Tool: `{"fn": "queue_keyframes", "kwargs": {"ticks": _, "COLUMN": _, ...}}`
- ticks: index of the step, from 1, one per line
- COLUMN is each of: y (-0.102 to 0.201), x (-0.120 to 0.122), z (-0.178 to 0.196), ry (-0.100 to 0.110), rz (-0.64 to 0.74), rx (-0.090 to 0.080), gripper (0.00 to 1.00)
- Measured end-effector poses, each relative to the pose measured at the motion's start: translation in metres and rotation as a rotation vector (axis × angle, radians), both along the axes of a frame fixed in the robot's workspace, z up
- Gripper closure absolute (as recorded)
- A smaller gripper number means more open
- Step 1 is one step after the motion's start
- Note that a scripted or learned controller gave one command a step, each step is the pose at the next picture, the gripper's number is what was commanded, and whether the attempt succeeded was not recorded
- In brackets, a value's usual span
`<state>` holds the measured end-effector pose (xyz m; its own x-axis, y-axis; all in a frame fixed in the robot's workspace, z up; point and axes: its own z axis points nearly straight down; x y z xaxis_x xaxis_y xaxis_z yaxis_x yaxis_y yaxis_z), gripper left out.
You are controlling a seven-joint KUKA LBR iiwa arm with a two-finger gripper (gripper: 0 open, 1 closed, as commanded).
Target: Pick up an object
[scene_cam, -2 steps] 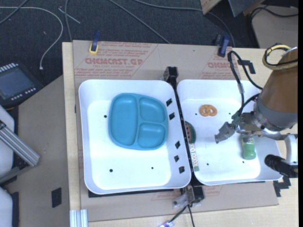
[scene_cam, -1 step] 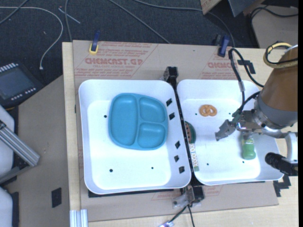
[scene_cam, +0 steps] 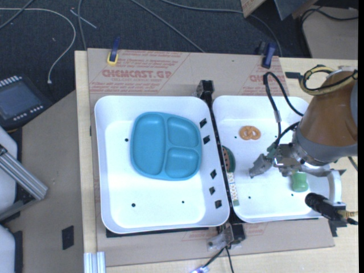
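Pincer low in the right bin, grip unclear.
You can't tell how wide the pincer (scene_cam: 260, 166) stands; it may miss the small green block (scene_cam: 298, 181) behind it or the orange pretzel-shaped piece (scene_cam: 249, 133) beyond.

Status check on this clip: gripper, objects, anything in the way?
Gripper low in right bin, nothing held. Pretzel and green piece loose nearby. Blue plate in left bin.

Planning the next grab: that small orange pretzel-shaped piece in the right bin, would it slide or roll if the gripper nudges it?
The pretzel piece lies flat, so it would likely slide on the smooth white right bin rather than roll. It looks small and thin, probably light. Its low profile may make it hard to pinch; the gripper could push it away instead.
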<state>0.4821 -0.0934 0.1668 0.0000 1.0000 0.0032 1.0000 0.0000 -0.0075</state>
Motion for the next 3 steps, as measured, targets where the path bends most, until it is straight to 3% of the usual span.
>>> {"fn": "queue_keyframes", "kwargs": {"ticks": 1, "y": -0.005, "x": 0.004, "z": -0.060, "ry": 0.001, "rz": -0.001, "rx": 0.000, "gripper": 0.00}}
{"fn": "queue_keyframes", "kwargs": {"ticks": 2, "y": -0.005, "x": 0.003, "z": -0.083, "ry": -0.002, "rz": -0.001, "rx": 0.000, "gripper": 0.00}}
{"fn": "queue_keyframes", "kwargs": {"ticks": 3, "y": -0.005, "x": 0.004, "z": -0.071, "ry": -0.007, "rz": -0.001, "rx": 0.000, "gripper": 1.00}}
